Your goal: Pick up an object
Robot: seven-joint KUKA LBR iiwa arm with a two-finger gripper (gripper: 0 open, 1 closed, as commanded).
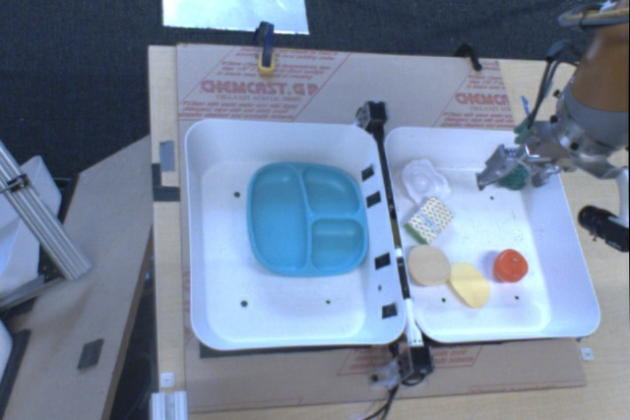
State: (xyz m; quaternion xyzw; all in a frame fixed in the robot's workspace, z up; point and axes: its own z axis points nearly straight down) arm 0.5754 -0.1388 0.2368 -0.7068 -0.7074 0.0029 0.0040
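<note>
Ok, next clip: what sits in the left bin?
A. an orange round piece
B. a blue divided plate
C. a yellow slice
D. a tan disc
B: the blue divided plate lies alone in the left bin, while the small food pieces lie in the right bin.

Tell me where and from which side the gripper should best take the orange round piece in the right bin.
Probably from straight above, closing across the rounded sides of the orange round piece. It sits apart from the yellow piece and the bin wall, so there looks to be room on either side.
</note>
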